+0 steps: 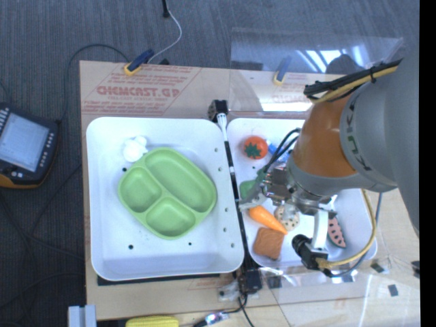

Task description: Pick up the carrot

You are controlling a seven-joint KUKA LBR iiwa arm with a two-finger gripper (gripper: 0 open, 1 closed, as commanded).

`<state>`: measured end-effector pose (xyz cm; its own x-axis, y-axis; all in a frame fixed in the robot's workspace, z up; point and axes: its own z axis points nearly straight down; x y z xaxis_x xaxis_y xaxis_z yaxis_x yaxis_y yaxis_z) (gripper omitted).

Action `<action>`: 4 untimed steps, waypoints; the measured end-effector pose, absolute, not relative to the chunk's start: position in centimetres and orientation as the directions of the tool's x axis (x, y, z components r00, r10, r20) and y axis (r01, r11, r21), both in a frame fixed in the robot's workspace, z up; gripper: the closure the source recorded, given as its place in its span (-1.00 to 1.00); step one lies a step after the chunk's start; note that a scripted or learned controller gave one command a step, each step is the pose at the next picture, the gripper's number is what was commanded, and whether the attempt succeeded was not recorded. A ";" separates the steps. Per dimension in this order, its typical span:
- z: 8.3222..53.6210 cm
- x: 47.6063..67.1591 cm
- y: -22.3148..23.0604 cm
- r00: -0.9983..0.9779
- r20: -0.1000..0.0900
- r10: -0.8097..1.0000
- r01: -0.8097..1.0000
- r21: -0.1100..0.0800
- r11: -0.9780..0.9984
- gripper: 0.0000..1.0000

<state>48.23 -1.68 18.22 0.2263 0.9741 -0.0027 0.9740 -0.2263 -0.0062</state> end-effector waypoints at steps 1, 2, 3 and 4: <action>18.2 48.2 -1.7 0.226 -0.003 0.974 0.974 -0.006 -0.226 -1.00; 18.2 48.2 -1.7 0.226 -0.003 0.974 0.974 -0.006 -0.226 -1.00; 18.2 48.2 -1.7 0.226 -0.003 0.974 0.974 -0.006 -0.226 -1.00; 18.2 48.2 -1.7 0.226 -0.003 0.974 0.974 -0.006 -0.226 -1.00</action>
